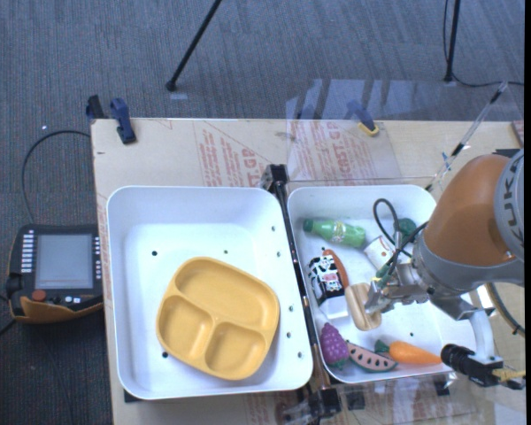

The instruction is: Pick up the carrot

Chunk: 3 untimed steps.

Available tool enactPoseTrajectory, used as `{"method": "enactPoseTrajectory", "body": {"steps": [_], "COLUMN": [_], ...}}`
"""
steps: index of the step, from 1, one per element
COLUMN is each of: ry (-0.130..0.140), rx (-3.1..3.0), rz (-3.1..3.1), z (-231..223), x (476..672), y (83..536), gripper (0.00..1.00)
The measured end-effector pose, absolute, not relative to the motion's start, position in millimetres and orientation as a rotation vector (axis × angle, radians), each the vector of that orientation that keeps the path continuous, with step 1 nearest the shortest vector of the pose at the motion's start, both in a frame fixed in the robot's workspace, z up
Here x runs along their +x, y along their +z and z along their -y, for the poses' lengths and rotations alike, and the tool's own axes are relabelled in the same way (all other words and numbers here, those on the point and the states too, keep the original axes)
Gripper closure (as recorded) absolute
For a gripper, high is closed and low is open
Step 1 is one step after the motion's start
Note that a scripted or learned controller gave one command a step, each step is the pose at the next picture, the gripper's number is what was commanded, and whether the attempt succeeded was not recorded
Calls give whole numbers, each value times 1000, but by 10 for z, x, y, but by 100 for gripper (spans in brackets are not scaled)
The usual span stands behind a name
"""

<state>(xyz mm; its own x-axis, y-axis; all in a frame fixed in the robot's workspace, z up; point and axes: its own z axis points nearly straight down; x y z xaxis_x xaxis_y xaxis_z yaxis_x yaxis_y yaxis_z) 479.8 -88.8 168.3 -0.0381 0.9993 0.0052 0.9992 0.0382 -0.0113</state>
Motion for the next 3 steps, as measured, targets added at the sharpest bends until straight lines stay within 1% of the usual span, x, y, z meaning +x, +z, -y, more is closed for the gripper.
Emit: {"method": "enactPoseTrajectory", "body": {"steps": [1, 2, 3], "ry": [10, 7, 13], "rx": [-2166, -2632, -2626], "rz": [2251, 1706, 1704], "z": [889, 1053, 1057], "x": [4801, 4754, 4757], "y": [1757, 1789, 1861], "gripper": [100, 100, 100]}}
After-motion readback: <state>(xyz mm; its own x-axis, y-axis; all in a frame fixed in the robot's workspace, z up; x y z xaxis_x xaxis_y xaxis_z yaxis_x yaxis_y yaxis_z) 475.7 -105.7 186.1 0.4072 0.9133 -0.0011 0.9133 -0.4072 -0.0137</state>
